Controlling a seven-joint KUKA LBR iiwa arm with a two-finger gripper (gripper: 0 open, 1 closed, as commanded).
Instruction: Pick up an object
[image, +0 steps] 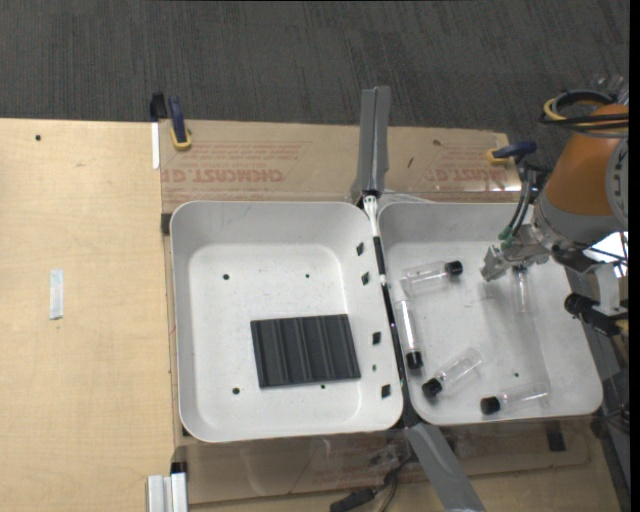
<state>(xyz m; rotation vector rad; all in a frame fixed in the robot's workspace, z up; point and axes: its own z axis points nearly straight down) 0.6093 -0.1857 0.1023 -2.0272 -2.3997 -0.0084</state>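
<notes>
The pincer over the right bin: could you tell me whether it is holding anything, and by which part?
It cannot be told. The pincer hangs over the right bin with a clear vial just beneath its tip, but the view is too small to show a hold.

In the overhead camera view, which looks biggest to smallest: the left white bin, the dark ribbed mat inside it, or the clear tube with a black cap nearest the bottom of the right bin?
1. Left white bin
2. Dark ribbed mat
3. Clear tube with black cap
</notes>
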